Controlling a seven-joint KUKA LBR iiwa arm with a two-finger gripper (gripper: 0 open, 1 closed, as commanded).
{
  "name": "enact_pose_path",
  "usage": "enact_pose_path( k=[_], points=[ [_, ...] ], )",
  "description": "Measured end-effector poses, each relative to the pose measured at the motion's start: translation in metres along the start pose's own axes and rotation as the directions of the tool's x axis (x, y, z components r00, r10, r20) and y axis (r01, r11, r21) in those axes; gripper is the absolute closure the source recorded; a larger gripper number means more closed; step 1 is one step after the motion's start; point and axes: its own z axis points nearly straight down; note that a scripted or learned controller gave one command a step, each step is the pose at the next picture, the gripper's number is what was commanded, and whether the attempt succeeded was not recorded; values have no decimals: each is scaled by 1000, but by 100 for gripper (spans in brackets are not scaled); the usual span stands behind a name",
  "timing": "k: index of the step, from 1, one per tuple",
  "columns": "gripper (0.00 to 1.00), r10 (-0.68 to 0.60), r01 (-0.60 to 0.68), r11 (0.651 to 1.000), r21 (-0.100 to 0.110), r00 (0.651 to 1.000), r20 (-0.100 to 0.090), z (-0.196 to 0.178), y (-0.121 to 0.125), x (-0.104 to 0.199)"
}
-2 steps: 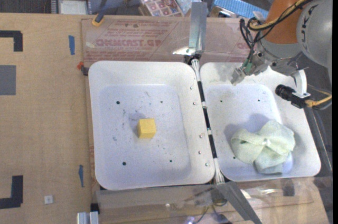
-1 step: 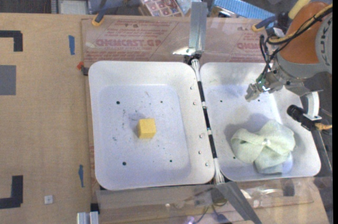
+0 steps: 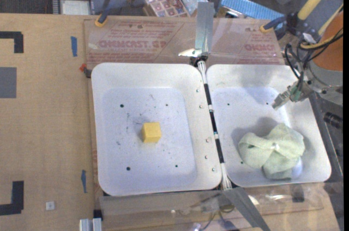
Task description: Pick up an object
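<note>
Left bin and right bin: white plastic, smooth, faint sheen; the left floor carries dark specks and scuffs. Yellow block: matt, looks like foam. Pale green cloth: soft, crumpled fabric. Desk: matt brown board, like cardboard. Pincer: dull grey metal.

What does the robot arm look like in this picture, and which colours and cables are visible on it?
The arm is grey with an orange band above the wrist. Thin black cables loop beside it at the right bin's upper edge. The gripper is small, grey and metallic, with a greenish part near its base.
</note>
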Motion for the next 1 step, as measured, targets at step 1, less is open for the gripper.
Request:
enact_pose_path(
  k=[1],
  points=[
    [100,249,-249,969,1,969,-1,-10,-21,19]
  ],
)
